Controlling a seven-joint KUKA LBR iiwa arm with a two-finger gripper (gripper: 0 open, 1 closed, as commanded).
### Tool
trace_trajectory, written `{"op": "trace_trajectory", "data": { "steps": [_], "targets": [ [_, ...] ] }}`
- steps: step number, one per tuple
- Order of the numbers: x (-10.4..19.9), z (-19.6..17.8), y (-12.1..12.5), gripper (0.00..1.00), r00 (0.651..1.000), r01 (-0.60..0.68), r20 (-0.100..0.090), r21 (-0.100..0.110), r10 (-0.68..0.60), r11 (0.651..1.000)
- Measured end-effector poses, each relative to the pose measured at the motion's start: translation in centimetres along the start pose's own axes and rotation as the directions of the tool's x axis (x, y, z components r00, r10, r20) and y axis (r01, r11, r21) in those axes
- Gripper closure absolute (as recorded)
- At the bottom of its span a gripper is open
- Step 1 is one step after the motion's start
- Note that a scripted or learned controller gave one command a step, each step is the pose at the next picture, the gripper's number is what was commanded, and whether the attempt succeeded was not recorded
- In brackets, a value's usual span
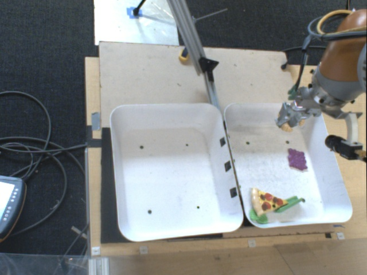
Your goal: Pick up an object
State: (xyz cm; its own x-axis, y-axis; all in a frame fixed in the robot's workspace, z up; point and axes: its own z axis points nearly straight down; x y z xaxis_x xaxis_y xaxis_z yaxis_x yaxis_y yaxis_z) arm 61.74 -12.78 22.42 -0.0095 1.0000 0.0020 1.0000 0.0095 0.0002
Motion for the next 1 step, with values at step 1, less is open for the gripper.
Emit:
{"op": "trace_trajectory", "data": {
  "steps": [1],
  "targets": [
    [5.12,-1.2,-1.52,1.0,1.0,0.001,0.0,0.0,-0.001,1.0]
  ]
}}
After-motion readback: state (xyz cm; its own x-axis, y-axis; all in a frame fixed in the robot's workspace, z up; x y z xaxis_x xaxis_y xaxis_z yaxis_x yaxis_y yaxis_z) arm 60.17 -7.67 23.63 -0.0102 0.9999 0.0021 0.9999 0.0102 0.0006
